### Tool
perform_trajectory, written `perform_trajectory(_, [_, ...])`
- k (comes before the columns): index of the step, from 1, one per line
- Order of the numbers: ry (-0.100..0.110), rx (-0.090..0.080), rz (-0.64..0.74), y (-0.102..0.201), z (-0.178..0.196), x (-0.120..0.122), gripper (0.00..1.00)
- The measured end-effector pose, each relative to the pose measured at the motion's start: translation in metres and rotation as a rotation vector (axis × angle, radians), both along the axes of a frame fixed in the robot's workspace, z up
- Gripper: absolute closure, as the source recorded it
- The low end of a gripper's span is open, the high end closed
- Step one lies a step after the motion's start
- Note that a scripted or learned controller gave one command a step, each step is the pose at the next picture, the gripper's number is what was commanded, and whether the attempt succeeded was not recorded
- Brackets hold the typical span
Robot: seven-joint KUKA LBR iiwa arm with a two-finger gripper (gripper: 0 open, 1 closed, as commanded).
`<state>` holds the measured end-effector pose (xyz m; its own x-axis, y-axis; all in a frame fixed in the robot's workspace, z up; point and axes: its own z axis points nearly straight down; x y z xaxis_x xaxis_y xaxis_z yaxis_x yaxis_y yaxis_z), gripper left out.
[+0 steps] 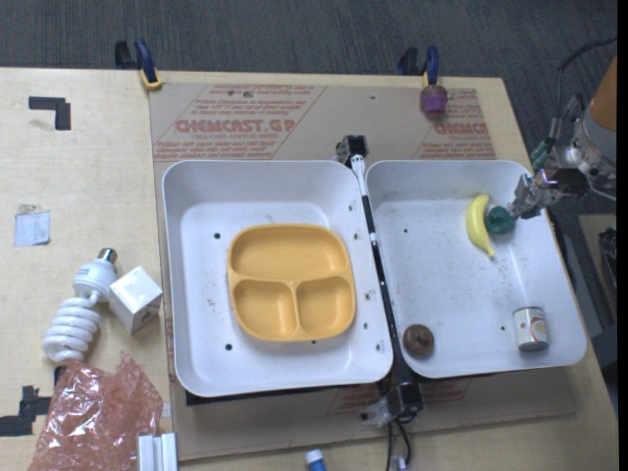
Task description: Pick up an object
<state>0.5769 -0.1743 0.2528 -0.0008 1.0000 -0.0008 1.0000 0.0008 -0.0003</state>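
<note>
In the right bin [549,361] a yellow banana [478,226] lies near the far wall. A small dark green object [500,221] rests against its right side. A small tin can [531,328] stands near the front right corner, and a brown round object [419,339] sits at the front left corner. My gripper [523,202] reaches in over the bin's right rim, its tip just up and right of the green object and very close to it. Nothing shows as lifted.
The left bin [186,351] holds a yellow divided plate [291,282]. On the bench to the left lie a spiral light bulb [80,307], a white cube [135,297] and a crumpled pink bag [93,415]. A purple object [434,97] sits behind the right bin.
</note>
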Motion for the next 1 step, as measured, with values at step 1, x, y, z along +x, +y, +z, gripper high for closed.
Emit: perform_trajectory(1, [0.0,0.0,-0.002,-0.0346,-0.0926,-0.0524,0.0])
